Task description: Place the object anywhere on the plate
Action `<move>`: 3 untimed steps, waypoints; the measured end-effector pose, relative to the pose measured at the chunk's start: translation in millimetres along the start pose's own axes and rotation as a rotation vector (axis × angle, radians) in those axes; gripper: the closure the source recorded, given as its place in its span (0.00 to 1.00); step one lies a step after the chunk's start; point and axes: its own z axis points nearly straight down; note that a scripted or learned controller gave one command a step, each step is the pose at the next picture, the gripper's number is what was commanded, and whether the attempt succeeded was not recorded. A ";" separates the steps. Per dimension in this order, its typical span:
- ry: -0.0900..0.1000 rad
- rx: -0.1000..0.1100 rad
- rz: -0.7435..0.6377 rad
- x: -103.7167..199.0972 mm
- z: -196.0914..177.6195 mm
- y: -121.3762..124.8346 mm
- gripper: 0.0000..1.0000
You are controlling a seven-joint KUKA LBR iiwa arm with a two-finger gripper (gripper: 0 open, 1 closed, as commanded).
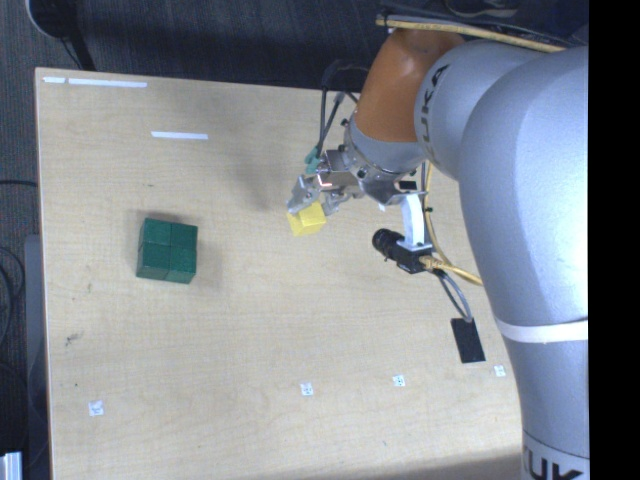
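Loosely, gripper (pixel 312 200) over yellow block (pixel 308 219); block's corner points lower left.

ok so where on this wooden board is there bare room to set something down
The wooden board is mostly bare: the whole near strip below the green block, the middle between that block and the claw, and the far left corner by the white tape strip. It is crowded on the right, where the arm, its cables and the yellow block at the claw sit.

block (pixel 167 251) left on board (pixel 250 348), small piece (pixel 308 219) right of it, beneath arm (pixel 480 118)
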 end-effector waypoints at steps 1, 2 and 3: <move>-0.001 0.000 -0.023 56.4 -24.7 10.0 1.00; -0.003 -0.002 -0.225 118.5 -68.6 -9.7 1.00; -0.003 -0.001 -0.427 175.0 -71.1 45.1 1.00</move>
